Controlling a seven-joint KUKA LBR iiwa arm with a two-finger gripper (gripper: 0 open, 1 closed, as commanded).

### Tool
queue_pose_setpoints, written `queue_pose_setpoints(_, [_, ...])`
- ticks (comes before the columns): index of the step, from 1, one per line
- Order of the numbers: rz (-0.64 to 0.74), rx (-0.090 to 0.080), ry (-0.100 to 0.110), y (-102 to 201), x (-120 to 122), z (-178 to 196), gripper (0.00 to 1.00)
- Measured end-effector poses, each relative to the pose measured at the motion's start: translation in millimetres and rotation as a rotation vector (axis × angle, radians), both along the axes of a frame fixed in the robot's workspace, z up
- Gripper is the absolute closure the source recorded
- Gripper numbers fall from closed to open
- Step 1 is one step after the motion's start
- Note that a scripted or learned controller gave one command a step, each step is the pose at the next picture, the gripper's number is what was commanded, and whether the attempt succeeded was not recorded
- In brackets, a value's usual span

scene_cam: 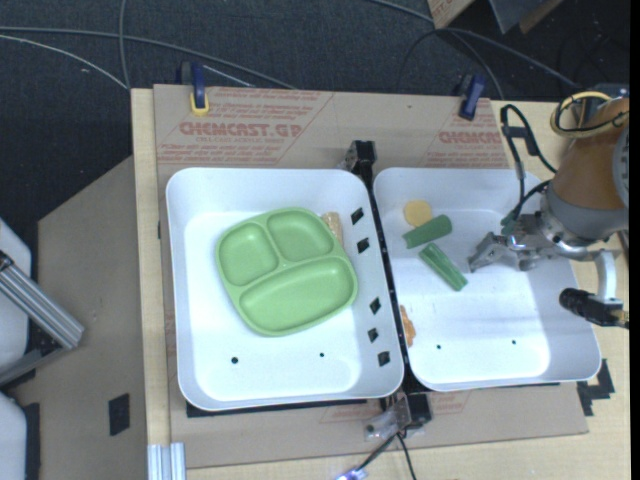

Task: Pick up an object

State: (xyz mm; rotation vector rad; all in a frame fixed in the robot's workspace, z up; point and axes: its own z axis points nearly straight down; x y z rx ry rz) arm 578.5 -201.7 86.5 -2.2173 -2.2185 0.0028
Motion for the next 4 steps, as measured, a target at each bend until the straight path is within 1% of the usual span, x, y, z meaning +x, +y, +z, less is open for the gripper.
queue_pose_setpoints(1, [0.001,-0.001,-0.006,0,2,14,1.00])
queue_pose_setpoints(2, [0.001,-0.004,-0.010,3,2,78,1.00])
queue_pose_setpoints(3, [0.001,-0.005,-0.012,-4,3,141,1.00])
queue_pose_setpoints(4, [0.001,-0.004,-0.011,-4,4,195,1.00])
